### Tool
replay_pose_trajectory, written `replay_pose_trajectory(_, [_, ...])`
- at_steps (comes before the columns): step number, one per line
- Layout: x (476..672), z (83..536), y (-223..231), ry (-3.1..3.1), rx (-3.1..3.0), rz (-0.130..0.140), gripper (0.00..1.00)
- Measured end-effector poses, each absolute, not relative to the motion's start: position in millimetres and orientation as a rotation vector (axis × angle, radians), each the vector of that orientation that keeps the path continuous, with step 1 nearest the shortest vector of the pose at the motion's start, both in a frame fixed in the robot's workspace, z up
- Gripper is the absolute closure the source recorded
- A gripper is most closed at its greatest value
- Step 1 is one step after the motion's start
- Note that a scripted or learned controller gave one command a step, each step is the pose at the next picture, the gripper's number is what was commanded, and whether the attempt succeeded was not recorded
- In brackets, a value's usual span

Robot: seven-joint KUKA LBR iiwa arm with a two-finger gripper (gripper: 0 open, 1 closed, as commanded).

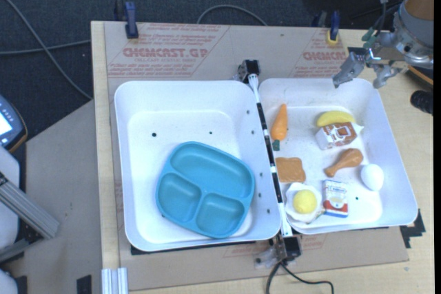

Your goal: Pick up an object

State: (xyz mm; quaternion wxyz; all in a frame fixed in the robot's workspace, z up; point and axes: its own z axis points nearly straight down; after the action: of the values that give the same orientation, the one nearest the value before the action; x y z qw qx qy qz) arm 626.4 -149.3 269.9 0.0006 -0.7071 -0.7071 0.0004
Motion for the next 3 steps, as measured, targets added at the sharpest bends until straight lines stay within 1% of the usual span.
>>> replay_pose_trajectory(1, [613.3, 150, -152, -2.213, -2.216, 0.009, 0.00])
replay_pose_trajectory(2, [582.2, 107, -182, -2.245, -2.232, -0.020, 0.00])
replay_pose_trajectory(3, [638.6, 98, -150, -2.247, -2.241, -0.010, 0.00])
